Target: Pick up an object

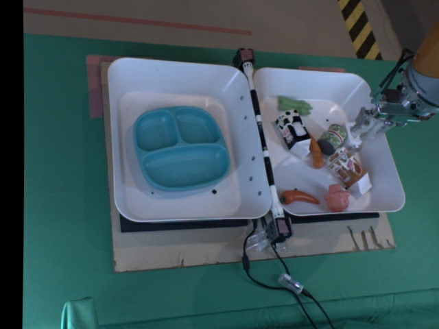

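The right bin [370, 91] holds several small items. A green leafy piece [295, 104] lies at the back, with a black-and-white cow-print carton [293, 130] in front of it. Beside the carton stands a small orange piece [316, 153]. A dark can with a green label [333, 138] sits mid-bin, and a brown-and-white carton [350, 172] lies just in front of it. A red chili [299, 197] and a pink lump [337, 197] rest by the front wall. My gripper [361, 130] hangs over the bin's right side, just right of the can, with nothing seen held.
The left bin [137, 74] holds a blue divided plate [180, 147]. A black-and-white striped bar [260, 132] runs along the divide between the bins. Cables [274, 273] trail over the green bench in front. Cardboard [206, 252] lies under both bins.
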`<control>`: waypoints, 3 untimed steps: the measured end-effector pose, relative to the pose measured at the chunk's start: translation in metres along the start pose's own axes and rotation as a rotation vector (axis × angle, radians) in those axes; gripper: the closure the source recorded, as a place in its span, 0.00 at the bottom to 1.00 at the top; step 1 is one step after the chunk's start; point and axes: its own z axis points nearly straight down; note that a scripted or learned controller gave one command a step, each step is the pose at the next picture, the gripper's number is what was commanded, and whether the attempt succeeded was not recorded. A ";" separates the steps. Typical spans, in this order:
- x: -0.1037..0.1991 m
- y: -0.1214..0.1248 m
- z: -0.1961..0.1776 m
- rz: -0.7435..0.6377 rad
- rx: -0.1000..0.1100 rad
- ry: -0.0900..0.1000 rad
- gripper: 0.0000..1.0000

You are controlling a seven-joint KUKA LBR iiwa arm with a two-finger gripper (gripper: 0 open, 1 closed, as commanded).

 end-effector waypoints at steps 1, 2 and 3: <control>0.001 0.074 -0.016 -0.001 0.000 0.000 1.00; 0.000 0.074 -0.016 0.000 0.000 0.000 0.00; 0.015 0.039 0.072 0.000 -0.002 0.000 0.00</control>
